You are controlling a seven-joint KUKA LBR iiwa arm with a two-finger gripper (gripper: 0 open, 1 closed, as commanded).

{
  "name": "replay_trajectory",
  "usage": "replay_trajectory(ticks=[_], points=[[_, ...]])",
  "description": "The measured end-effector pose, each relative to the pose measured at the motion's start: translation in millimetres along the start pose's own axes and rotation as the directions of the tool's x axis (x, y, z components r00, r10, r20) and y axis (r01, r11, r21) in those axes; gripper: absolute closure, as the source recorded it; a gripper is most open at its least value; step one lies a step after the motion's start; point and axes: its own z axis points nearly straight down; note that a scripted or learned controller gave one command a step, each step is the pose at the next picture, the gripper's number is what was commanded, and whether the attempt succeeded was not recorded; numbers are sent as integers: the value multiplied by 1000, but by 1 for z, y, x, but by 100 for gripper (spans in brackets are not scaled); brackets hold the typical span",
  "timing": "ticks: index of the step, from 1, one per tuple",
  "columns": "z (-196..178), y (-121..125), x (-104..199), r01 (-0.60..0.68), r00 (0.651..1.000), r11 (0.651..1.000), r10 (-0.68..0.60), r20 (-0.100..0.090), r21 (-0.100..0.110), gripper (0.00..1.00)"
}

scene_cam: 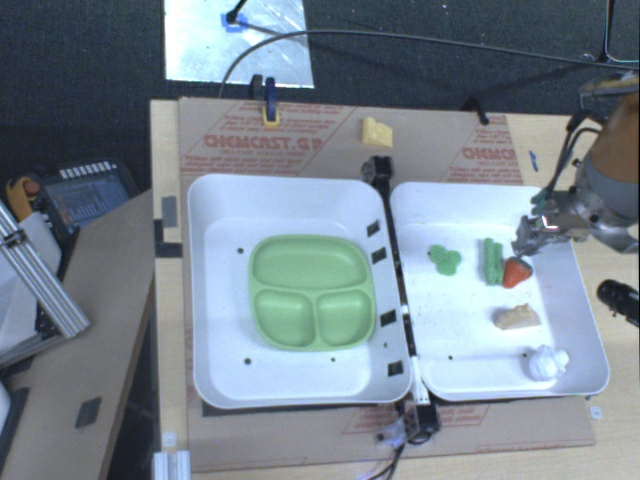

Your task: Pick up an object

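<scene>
While the grey arm with its orange band (612, 138) is reaching in from the right, its two-finger gripper (532, 233) is hanging over the upper right part of the right shallow white bin (440, 208); whether it is released or clenched cannot be told from this view, and nothing is visibly sitting in its grasp. Just below it, a small red strawberry-shaped toy (516, 273) is lying beside a green ridged stick (492, 261). A green broccoli-like piece (445, 260) is resting further left, a tan chunk (517, 317) lower down, and a white lump (544, 364) near the bin's lower right corner. A light green three-compartment plastic tray (311, 290) is occupying the left white bin (220, 218).
</scene>
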Motion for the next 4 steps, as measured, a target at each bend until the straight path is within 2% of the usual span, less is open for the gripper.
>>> replay_trajectory(ticks=[1,2,3,4], points=[[2,24,59,6,1000,1000,-6,-4,3,100],[1,33,106,5,1000,1000,-5,-4,4,100],[1,52,164,6,1000,1000,-6,-4,4,100],[17,73,205,4,1000,1000,-4,-3,6,100]])
